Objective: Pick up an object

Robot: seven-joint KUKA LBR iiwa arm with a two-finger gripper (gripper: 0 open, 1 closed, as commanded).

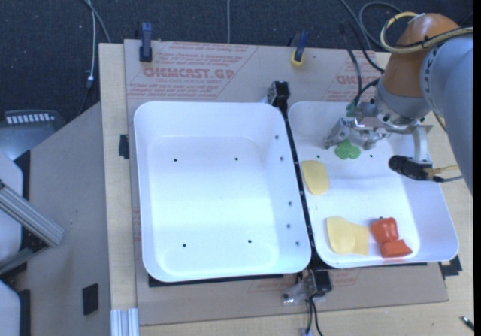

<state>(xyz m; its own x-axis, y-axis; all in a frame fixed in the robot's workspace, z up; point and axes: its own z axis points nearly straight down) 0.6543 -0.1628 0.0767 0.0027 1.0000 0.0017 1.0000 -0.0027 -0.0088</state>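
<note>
Two white bins sit side by side; in the right bin (432, 210) the gripper (350, 139) hangs over a small green object (347, 151), which lies directly beneath its fingertips near the bin's far end. Whether they pinch it I cannot tell.

You see two white bins (218, 120) side by side on a cardboard sheet (195, 71), with blue (145, 35) and yellow clamps (300, 50) at its far edge.

The bench (113, 177) carries a printed board (225, 68). On it, one white bin (218, 192) sits left of the gripper (350, 135), the other bin (432, 214) directly beneath it.
</note>
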